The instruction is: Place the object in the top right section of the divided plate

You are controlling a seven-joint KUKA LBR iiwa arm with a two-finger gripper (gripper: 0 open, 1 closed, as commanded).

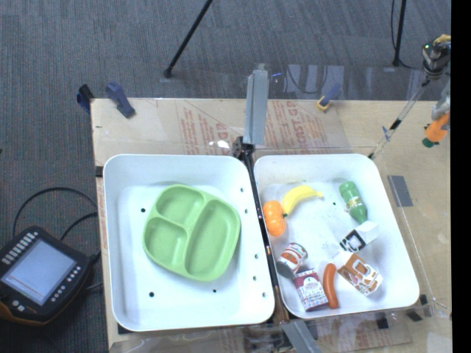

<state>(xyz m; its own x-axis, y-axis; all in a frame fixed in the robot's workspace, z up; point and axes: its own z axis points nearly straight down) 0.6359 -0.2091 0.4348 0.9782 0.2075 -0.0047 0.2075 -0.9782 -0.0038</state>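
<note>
Pale green plate (193, 232) in white left bin (121, 197). In white right bin (394, 197): yellow banana (300, 196), orange fruit (274, 218), green bottle (353, 201), red sausage (330, 284), red-and-white can (294, 257), black-and-white carton (359, 237), orange-and-white box (360, 274).

Light green plastic divided plate (193, 231) lies in the left shallow white bin (118, 285), about centre. Right shallow white bin (394, 259) sits just beside it and holds the rest: yellow toy banana (300, 195) at the back, small orange round fruit (273, 218) left of it, green plastic bottle (353, 201) to the right (back corner). White-and-black small carton (360, 237) mid-right. Front: red-and-white can (294, 255), dark red packet (311, 289), orange-red toy sausage (330, 285), orange-and-white box (360, 273).
</note>
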